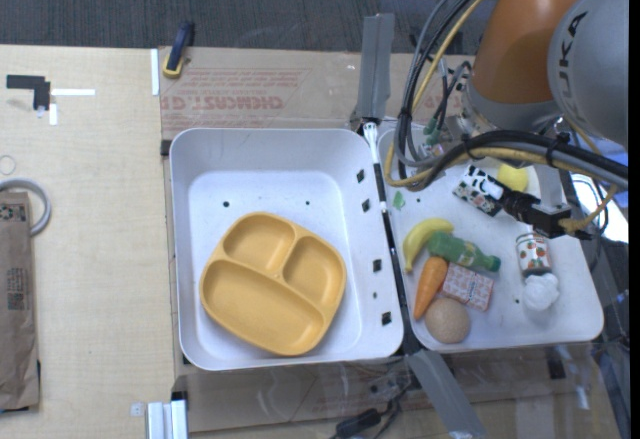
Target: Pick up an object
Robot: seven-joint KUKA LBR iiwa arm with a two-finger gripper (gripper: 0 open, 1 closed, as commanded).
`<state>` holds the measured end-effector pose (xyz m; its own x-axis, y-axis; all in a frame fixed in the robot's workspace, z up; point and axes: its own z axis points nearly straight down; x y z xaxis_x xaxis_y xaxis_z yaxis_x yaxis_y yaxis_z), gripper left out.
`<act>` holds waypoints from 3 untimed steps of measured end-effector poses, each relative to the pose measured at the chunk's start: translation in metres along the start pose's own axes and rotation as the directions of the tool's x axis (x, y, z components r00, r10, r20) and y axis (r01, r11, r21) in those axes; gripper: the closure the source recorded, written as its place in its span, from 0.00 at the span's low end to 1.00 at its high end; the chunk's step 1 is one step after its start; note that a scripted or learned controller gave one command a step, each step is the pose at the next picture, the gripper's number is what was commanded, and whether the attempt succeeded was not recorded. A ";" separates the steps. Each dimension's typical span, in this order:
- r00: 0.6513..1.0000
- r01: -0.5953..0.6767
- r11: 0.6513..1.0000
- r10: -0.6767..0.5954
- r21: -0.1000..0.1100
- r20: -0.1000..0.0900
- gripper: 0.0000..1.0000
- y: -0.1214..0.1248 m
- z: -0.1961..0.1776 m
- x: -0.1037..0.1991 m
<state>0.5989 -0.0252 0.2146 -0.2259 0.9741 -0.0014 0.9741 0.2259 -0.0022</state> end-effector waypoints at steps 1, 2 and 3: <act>1.000 -0.019 1.000 0.019 0.002 0.000 1.00 0.018 0.024 0.058; 1.000 -0.020 1.000 0.020 0.001 0.000 0.00 0.018 0.024 0.058; 0.998 -0.062 0.998 0.062 0.000 0.001 0.00 0.048 0.024 0.068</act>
